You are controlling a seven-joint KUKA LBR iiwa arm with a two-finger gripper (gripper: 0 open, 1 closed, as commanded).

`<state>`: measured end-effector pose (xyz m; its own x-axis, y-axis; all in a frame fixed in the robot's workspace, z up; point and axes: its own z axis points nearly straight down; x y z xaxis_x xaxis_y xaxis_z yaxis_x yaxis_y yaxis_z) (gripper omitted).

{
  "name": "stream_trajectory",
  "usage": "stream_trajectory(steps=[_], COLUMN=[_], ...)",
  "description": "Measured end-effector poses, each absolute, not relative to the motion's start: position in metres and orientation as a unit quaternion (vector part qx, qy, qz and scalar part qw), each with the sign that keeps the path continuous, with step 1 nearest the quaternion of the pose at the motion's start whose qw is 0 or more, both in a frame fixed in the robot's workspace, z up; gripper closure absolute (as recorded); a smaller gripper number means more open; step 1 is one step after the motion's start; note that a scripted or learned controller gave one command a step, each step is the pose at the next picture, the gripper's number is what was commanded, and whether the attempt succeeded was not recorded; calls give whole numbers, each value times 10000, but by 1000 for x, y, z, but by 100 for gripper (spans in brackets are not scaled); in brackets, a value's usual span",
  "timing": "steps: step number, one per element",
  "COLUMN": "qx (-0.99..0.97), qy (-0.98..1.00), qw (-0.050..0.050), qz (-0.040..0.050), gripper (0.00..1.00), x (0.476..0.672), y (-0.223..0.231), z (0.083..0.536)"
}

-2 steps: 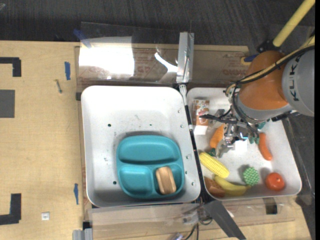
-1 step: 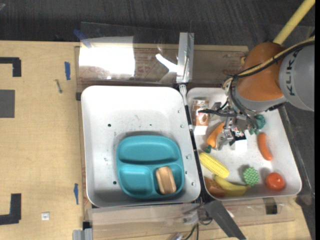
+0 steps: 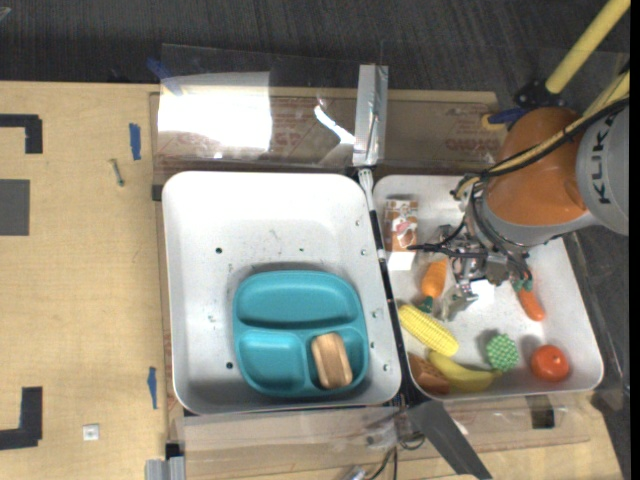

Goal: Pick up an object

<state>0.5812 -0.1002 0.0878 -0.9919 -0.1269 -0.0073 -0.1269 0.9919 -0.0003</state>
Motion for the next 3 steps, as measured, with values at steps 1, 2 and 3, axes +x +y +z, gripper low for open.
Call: stream_trajectory(steps=[1,2,3], qx=[102,732,-8], qy=[9999,9973,10000], qw=[38,43,51], qz=[-4,-5,1], gripper=[0,0,0], x=[576,577,639], y=[-97,-93,-92], z=[88,88,88])
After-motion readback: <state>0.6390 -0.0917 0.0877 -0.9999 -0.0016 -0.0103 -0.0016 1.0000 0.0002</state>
